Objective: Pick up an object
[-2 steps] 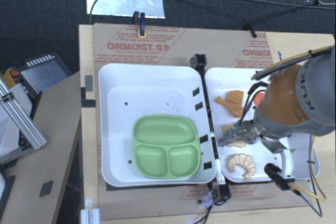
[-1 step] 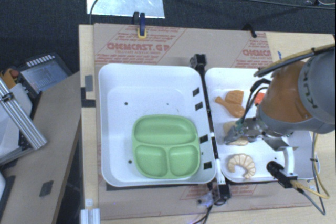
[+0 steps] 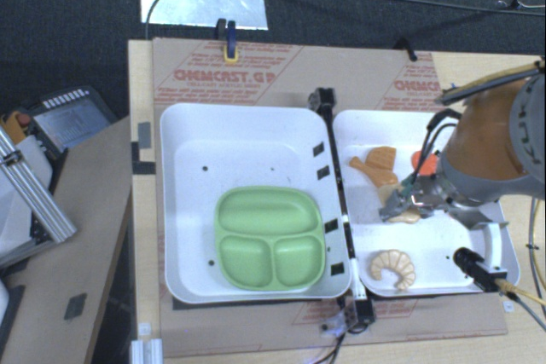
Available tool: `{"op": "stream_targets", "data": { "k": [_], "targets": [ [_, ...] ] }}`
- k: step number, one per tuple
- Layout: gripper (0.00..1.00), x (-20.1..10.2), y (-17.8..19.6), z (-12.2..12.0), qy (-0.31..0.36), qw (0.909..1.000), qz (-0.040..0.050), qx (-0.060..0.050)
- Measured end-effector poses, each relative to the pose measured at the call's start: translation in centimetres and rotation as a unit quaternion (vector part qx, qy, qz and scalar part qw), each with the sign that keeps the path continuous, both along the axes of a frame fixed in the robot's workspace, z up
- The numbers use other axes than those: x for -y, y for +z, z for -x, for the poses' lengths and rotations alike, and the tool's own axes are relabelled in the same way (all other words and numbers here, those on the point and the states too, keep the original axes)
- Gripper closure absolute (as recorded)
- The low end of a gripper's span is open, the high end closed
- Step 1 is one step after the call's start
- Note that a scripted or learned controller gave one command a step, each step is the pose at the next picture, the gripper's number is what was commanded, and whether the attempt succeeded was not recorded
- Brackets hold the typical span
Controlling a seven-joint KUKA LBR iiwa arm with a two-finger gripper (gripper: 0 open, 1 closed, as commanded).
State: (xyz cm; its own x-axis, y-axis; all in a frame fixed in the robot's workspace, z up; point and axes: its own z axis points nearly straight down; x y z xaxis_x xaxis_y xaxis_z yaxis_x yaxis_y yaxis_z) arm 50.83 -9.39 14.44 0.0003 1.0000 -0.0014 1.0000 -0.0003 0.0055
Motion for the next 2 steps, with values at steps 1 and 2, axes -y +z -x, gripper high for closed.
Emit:
{"op": "stream_targets", "data": {
  "k": [1,2],
  "targets": [
    [1.0,0.5,5.6,-1.1,0.002,1.0,0.0002,0.001],
    [1.0,0.4,12.1,-1.2,0.002,1.0,0.0001,0.002]
  ]
}}
